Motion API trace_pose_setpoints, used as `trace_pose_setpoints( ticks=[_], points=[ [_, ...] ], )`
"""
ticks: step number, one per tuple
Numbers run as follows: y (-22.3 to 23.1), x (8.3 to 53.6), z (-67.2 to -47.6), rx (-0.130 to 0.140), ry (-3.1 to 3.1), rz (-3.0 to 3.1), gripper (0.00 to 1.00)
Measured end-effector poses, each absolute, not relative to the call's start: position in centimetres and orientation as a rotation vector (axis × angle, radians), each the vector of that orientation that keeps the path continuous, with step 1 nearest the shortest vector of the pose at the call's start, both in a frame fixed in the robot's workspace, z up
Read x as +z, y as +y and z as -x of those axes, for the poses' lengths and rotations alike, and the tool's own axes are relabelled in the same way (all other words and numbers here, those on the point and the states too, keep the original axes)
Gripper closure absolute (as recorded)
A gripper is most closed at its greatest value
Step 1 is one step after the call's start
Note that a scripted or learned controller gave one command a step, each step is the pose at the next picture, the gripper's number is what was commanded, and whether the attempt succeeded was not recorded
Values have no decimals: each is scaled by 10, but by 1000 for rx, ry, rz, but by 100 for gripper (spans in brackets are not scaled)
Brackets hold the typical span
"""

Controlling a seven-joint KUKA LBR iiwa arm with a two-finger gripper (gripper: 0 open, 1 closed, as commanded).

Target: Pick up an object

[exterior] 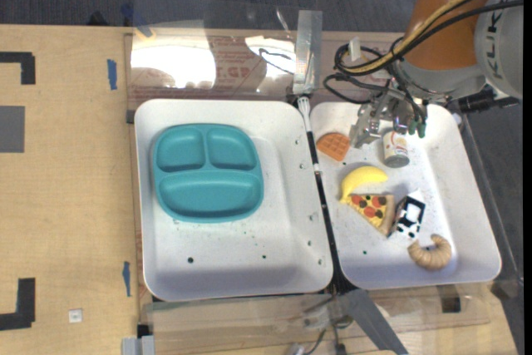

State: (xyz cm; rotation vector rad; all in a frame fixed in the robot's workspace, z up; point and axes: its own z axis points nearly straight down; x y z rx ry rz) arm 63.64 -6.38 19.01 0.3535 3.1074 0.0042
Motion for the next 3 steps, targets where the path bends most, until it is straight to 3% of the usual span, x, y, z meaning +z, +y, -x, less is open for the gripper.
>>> trace_pose_setpoints(
  ticks=[1,2,3],
  points=[
    [2,186,-572,4,3042,-779,100],
    [52,212,-581,5,2950,-1064,100],
    [92,216,-504,1,2852,-1319,100]
  ],
)
